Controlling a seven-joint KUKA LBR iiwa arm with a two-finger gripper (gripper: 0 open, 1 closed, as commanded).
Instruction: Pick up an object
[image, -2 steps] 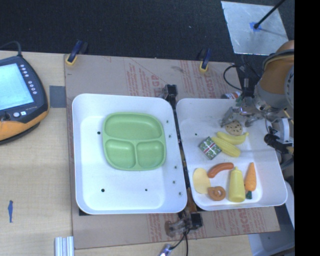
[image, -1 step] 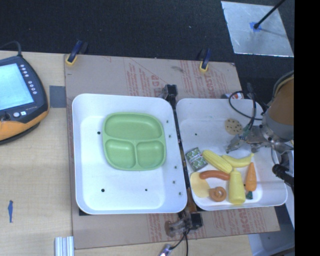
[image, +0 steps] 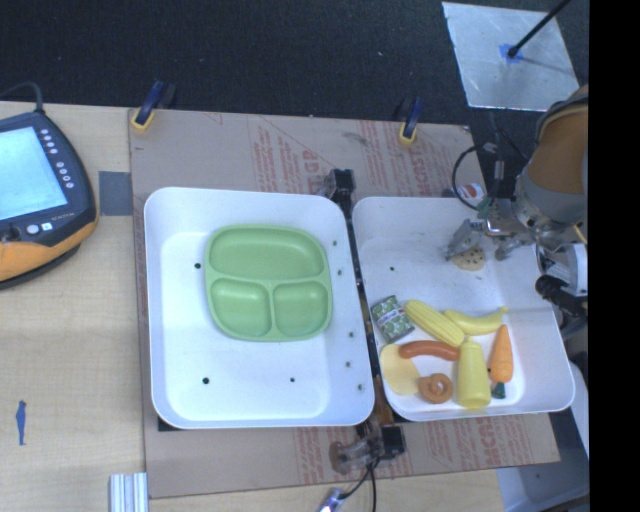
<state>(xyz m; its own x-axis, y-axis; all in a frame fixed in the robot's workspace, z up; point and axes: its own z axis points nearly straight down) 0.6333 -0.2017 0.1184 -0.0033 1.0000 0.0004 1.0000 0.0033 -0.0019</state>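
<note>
My gripper (image: 485, 245) reaches into the far part of the right bin (image: 420, 235) from the right and is low over its floor. Its two metal fingers stand apart, open, with nothing between them. A small tan cookie (image: 467, 261) lies on the bin floor just under the left finger (image: 460, 240). Toy food is heaped at the near end of this bin: a corn cob (image: 435, 323), a banana (image: 478, 321), a carrot (image: 501, 355), a red sausage (image: 428, 350), a yellow bottle (image: 471, 377), a small donut (image: 435, 388) and a green packet (image: 392, 317).
The left bin (image: 180, 350) holds a green divided plate (image: 268, 282). A teach pendant (image: 35, 195) lies on the bench at the far left. Black cables (image: 475, 170) hang behind the right bin, near the arm.
</note>
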